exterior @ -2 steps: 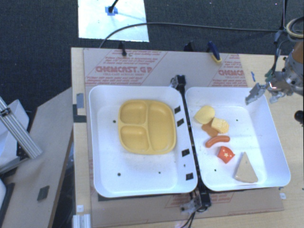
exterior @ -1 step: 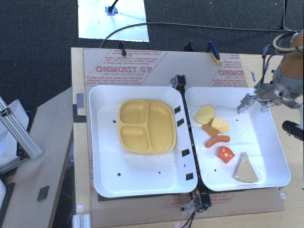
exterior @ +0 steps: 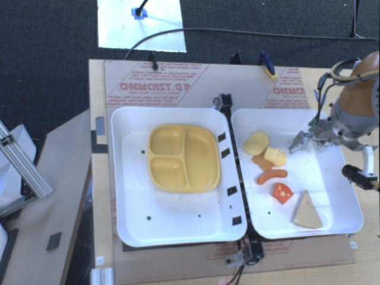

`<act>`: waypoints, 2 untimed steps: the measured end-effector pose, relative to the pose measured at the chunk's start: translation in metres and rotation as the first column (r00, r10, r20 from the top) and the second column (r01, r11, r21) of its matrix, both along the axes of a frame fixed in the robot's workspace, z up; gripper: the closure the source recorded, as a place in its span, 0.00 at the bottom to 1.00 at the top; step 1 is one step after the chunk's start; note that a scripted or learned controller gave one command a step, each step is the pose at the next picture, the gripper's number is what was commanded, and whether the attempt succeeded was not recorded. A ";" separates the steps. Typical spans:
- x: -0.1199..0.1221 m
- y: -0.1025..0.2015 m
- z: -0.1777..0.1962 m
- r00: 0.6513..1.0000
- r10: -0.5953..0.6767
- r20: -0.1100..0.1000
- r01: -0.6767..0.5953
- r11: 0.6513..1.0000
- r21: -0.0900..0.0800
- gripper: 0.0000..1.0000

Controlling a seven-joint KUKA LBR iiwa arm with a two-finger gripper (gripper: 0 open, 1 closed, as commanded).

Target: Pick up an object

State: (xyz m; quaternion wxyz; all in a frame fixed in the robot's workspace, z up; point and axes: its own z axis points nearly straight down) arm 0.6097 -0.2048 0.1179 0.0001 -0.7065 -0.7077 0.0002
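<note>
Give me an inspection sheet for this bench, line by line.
Surface: two white bins, left bin and right bin, side by side on a wooden bench.
Job's things: in the right bin, a yellow piece, corn, sausage, red piece and wedge.
Clutter: yellow divided plate in the left bin.
Grippers: pincer over the right bin, holding nothing.
Cables: black cable behind the bench.
Surroundings: dark carpet.

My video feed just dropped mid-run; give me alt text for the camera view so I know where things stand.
The gripper hovers over the right bin, right of a cluster of toy foods: yellow pieces, a sausage, a red block and a tan wedge. The left bin holds a yellow divided plate.
</note>
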 end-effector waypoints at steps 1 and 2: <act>0.002 -0.001 0.014 1.000 0.001 0.006 -0.001 1.000 -0.002 1.00; -0.002 0.004 0.075 1.000 0.003 0.006 -0.003 1.000 -0.002 1.00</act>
